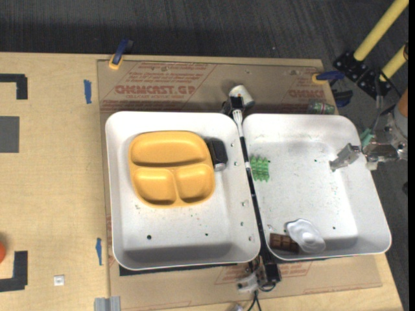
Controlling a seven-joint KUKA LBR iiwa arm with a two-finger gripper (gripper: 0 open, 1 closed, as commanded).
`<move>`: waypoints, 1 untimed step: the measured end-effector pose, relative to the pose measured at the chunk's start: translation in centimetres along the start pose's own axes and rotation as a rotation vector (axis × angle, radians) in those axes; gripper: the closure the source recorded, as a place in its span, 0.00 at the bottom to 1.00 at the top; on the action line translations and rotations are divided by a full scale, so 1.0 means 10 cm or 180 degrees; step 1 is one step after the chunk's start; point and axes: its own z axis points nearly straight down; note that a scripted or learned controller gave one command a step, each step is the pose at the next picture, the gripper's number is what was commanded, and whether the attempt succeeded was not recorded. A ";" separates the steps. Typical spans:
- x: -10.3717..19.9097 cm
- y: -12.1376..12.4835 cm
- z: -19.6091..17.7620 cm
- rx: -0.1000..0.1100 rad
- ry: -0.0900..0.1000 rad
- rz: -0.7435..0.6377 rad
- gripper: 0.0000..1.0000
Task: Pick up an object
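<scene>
gripper (342, 159) hovers at right bin (363, 193) far rim, grip state unclear | green toy (260, 168) well inside bin, unobstructed | advice: centre above it, descend straight

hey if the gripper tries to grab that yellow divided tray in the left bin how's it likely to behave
The yellow tray looks like moulded plastic, so probably stiff and light for its size. It is wide and shallow with rounded, glossy edges, so a two-finger grasp may slip unless it catches the rim. Lying flat in the left bin, it would likely slide rather than tip or roll if pushed.
</scene>
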 end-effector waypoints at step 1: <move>0.59 -0.43 0.74 0.0004 0.0001 0.0038 0.00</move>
